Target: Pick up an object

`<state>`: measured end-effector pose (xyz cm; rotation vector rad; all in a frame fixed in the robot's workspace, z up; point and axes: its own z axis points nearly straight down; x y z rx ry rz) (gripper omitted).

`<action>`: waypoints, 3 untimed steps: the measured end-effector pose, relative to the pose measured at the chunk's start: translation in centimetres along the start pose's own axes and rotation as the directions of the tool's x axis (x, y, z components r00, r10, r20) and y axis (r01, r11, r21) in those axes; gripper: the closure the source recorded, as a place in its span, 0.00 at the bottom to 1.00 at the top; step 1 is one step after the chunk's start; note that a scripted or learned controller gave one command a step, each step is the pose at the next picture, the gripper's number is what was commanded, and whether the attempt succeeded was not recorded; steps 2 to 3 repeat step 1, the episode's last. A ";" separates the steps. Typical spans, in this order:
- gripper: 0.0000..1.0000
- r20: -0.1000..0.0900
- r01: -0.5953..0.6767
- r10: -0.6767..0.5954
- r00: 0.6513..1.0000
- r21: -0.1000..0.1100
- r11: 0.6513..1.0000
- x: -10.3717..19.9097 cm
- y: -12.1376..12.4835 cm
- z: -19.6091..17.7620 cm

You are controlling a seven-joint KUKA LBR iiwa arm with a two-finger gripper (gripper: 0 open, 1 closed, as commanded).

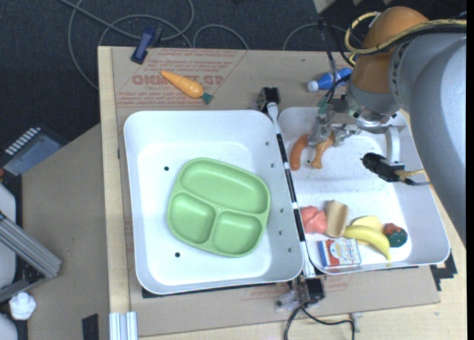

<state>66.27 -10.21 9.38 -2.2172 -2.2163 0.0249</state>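
My gripper (327,135) is low over the far left part of the right bin (422,216). A small curved orange piece (319,155) lies directly below its tip, touching or nearly touching it. A second orange sausage-shaped piece (296,153) lies just to the left, by the bin wall. Nearer the front of that bin are a pink lump (314,219), a tan cylinder (337,217), a yellow banana (370,232), a small red and green piece (397,236) and a red and white box (341,252).
The left bin (148,146) holds a green divided plate (218,206). On the bench behind the bins lie a toy carrot (185,84), a blue object (144,44) and a blue and white bottle (329,79). The arm fills the upper right.
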 end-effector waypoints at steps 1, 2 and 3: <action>1.00 -0.008 0.002 -0.002 1.000 -0.016 1.000 5.7 -6.6 -9.1; 1.00 -0.008 0.002 -0.002 1.000 -0.016 1.000 5.7 -6.6 -9.1; 1.00 -0.008 0.002 -0.002 1.000 -0.016 1.000 5.7 -6.6 -9.1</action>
